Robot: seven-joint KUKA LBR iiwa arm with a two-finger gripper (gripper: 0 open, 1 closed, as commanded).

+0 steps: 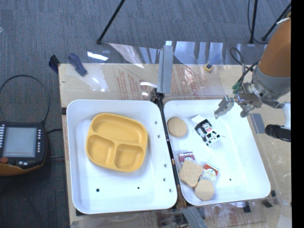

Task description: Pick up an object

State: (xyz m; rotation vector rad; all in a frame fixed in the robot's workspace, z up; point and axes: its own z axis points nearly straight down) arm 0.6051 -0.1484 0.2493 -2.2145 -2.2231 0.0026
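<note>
With my gripper (233, 106) spread open and empty just right of the small black-and-white cow-print carton (207, 131), I'd judge that carton light, stiff, best pinched across its flat sides.

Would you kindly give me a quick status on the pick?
Gripper open, above right bin far edge, holding nothing. Nearest item: cow-print carton, lying loose. Round cookie beside it; path unobstructed.

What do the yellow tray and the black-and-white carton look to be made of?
The yellow tray: probably moulded plastic, smooth and matte, with rounded compartment walls. The black-and-white carton: likely printed card, judging by its flat faces and sharp folded edges; it is too small to be sure.
</note>
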